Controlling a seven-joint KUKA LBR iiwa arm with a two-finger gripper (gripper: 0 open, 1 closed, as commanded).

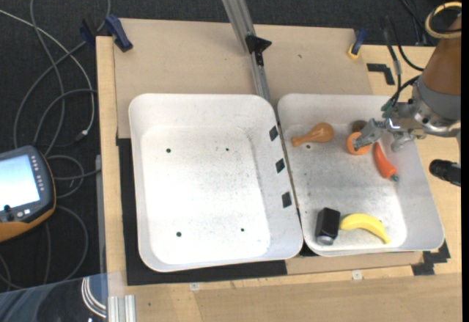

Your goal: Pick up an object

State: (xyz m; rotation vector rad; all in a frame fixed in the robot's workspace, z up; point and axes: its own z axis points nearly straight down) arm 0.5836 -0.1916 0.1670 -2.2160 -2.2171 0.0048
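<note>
Camera view, arm: the grey arm with its orange band reaches in from the right, and its claw (381, 130) hangs over the upper part of the right-hand shallow white plastic bin (421, 229).
Claw state: I cannot tell whether it is spread or pressed together; the metal parts blur against the bin floor.
Nearest things: a small orange round piece (357, 143) lies just beside the claw tip, and a slim orange carrot-shaped toy with a green end (385, 161) lies just below it, tilted.
Other candidates: a tan pear-like wooden piece (314, 134) sits to the left in the same bin; a yellow plastic banana (364, 226) and a small black block (327, 225) lie near the bin's front edge, close together.
Left bin: the other shallow white plastic bin (143, 119) sits alongside on the pale wooden desk (190, 56).
Progress: by my reading nothing is lifted yet; every object rests on the bin floor.
Left to do: close on one thing, likely the round piece or the carrot, and raise it.
</note>
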